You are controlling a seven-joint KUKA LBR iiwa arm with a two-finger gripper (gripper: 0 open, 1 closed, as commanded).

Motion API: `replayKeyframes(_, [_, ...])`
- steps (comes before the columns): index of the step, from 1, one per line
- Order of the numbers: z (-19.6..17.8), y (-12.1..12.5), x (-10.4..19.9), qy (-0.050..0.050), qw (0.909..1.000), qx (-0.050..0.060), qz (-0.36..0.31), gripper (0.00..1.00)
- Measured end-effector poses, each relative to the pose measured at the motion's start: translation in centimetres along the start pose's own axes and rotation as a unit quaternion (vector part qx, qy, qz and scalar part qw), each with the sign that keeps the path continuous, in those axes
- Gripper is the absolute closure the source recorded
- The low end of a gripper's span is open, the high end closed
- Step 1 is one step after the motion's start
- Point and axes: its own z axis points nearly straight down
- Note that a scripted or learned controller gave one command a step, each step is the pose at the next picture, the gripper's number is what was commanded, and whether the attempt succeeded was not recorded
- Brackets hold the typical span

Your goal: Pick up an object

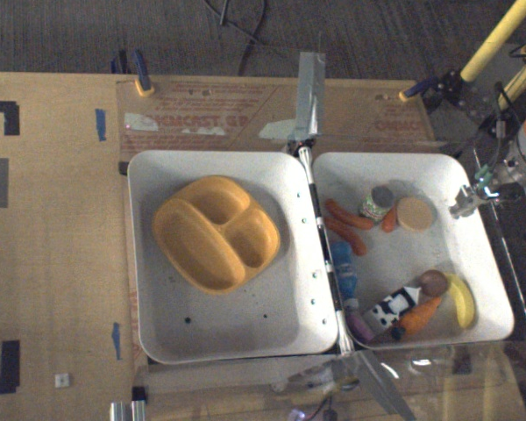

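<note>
The gripper (pixel 467 202) hovers over the right bin's (pixel 473 261) far right rim (finger state unclear). A banana (pixel 461 300) lies well apart.

We see the tool (pixel 470 197) poised over the right bin's (pixel 438 167) far-right rim. Well left of that bin sits an orange divided plate (pixel 216 232) (alone in the left bin (pixel 158 323)). A banana (pixel 461 301) lies at the right bin's near-right corner, beside a carrot (pixel 421 315).
</note>
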Motion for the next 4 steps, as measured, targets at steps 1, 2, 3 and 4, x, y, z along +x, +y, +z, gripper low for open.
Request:
replayKeyframes(1, [0.0, 0.0, 0.0, 0.000, 1.0000, 0.000, 0.000, 0.00])
replayKeyframes(2, [10.6, 4.1, 1.7, 0.002, 0.9962, -0.001, -0.087, 0.00])
replayKeyframes(3, [10.7, 9.5, 0.4, 0.017, 0.9984, 0.007, -0.054, 0.00])
replayKeyframes(4, [9.4, 9.8, 0.1, 0.006, 0.9984, -0.001, -0.056, 1.00])
